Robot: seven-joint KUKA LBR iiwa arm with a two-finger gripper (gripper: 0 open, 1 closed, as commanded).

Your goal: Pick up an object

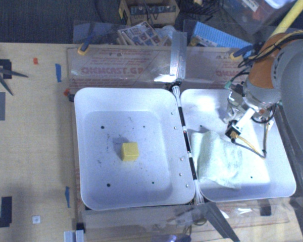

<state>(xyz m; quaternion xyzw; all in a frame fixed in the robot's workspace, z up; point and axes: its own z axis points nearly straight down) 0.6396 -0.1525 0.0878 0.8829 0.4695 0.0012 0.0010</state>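
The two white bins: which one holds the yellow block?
The bin on the view's left holds the yellow block; the bin on the right holds a pale crumpled sheet and has the gripper over it.

Two bins stand side by side on the counter (30, 135), their inner rims meeting along the middle. The cube (130, 151) lies in the left bin (86, 101), near the centre of its floor and well apart from every wall. The sheet (217, 160) lies in the right bin (279, 184), against the wall next to the left bin and reaching toward the front rim. The pincer (236, 116) hangs over the right bin's back half, behind the sheet. A panel (126, 67) lies on the counter just behind both bins.
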